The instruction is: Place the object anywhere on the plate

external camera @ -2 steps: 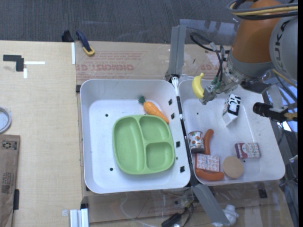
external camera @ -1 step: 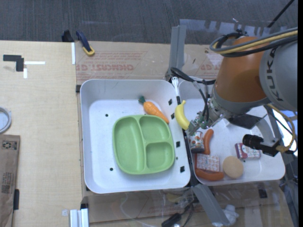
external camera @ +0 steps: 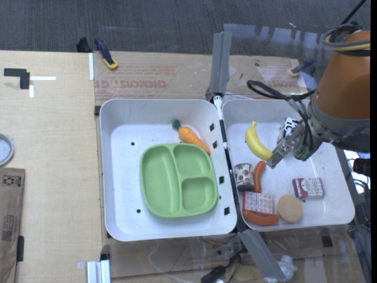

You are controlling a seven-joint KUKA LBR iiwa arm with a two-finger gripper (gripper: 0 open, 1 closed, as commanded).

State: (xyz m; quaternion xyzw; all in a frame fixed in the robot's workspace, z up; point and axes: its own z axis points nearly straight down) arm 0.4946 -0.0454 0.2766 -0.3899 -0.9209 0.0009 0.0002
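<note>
- The plate [external camera: 178, 180], a green one with three compartments, lies in the left bin [external camera: 112, 175]; nothing rests in any of its compartments, so the placing itself is not yet done
- Which object is meant is not named; the toy carrot [external camera: 192, 135] lies in the left bin just beyond the plate's far rim, touching or nearly touching it, but not on it
- The other candidates sit in the right bin [external camera: 341, 175]: a banana [external camera: 257, 142] at the far side, a small can [external camera: 243, 175] near the divider with a red sausage [external camera: 259, 175] beside it, a patterned carton [external camera: 258, 203] with another red piece under its near edge, a round tan disc [external camera: 289, 209] and a small red-and-white box [external camera: 308, 187]
- The gripper [external camera: 274, 158] hangs over the right bin, its tips pointing down and left, just beside the lower end of the banana and above the sausage; whether it touches either I cannot tell
- No object is visibly between its tips, and how wide they stand is too blurred to judge
- My reading: the task is at the pick stage, with the grasp, the carry over the divider and the release on the plate all left
- The plate is well apart from the gripper, to its left across the divider
</note>
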